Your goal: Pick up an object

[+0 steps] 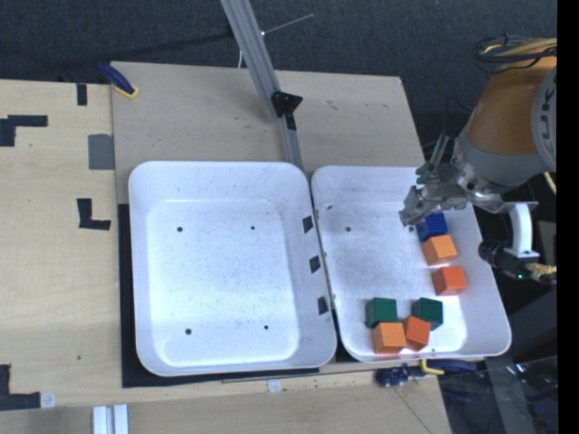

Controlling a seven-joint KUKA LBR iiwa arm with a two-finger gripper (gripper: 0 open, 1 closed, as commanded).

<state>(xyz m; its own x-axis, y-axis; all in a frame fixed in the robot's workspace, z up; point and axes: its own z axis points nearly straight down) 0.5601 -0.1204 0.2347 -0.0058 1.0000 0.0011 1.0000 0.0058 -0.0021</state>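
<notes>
Gripper (419,208) seemingly touching blue block (433,225)

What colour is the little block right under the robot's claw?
Blue. The block lies in the right bin, just below the gripper, in the camera view.

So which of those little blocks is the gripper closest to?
The blue block, right beside the gripper in the right bin; it's the only blue one.

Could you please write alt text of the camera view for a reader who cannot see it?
A grey arm's two-finger gripper hangs over a small blue block in the right shallow white bin, which also holds orange, red-orange and green blocks. The left shallow white bin lies beside it on the wooden bench.
</notes>
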